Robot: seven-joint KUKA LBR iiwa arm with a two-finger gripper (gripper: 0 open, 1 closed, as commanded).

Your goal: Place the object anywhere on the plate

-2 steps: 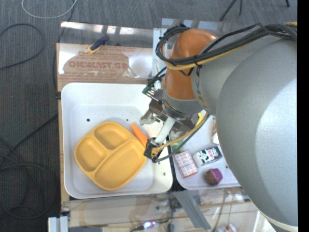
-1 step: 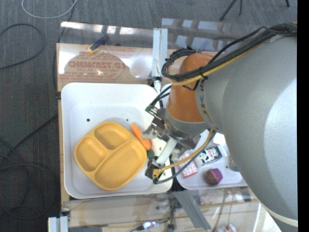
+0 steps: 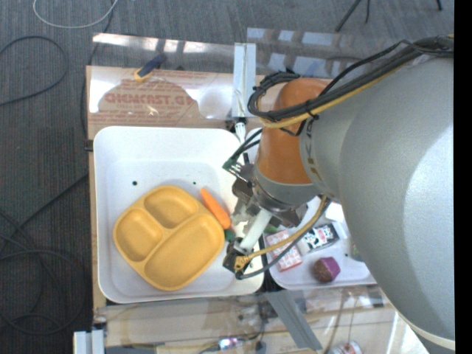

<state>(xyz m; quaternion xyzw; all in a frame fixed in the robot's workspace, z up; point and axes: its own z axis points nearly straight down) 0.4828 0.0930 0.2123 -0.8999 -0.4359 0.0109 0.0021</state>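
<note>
A yellow plate (image 3: 168, 236) with three compartments lies in the left bin (image 3: 133, 153), toward its front. An orange carrot (image 3: 214, 206) with a green end lies on the bin floor against the plate's right rim, pointing back-left. My gripper (image 3: 240, 221) hangs low just right of the carrot, by the wall between the two bins. The arm's grey and orange wrist covers it from above. Nothing lies on the plate.
The right bin (image 3: 354, 275) holds a dark purple round thing (image 3: 326, 269) and flat printed packets (image 3: 291, 251), one red and white, one black and white (image 3: 322, 234). The arm's bulk covers most of that bin. A cardboard sheet (image 3: 147, 102) lies behind the left bin.
</note>
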